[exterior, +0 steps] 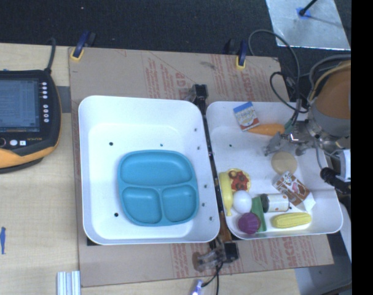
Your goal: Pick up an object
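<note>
My gripper [289, 145] hangs over the upper right part of the right bin [218, 141]. Its fingers are spread open with nothing between them. Just below it lies a tan round bun [284, 163]. An orange carrot [267, 129] lies just to its upper left, beside a small blue and white carton [245, 115]. Lower in the bin are a red and white packet [292, 188], a yellow corn cob [289, 220], a small bottle [274, 203], a white egg [242, 201], a purple fruit [248, 223] and a banana [226, 193].
The left bin [100, 128] holds a blue divided plate [157, 186]. A control tablet [20, 118] rests on the bench at the far left. Cables [284, 85] loop behind the right bin near the arm [333, 100].
</note>
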`<state>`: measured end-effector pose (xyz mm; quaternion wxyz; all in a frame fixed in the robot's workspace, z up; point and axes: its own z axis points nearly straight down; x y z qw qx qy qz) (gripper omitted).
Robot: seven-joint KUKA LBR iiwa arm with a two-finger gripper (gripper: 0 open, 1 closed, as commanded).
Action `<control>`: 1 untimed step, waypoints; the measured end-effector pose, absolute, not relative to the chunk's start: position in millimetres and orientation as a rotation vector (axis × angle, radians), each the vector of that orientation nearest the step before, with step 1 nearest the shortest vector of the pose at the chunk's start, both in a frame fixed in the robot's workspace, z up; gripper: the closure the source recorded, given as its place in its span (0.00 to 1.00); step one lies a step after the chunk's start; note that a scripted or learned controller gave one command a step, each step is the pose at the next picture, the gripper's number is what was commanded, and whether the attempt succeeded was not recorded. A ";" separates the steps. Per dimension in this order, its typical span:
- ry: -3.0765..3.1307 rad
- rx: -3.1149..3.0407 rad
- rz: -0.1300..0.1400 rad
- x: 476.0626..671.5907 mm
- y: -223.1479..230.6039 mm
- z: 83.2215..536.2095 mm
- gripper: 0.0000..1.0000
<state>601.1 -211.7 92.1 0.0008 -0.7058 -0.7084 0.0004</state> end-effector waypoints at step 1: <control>-2.225 -2.214 0.004 518.8 -212.1 91.6 0.00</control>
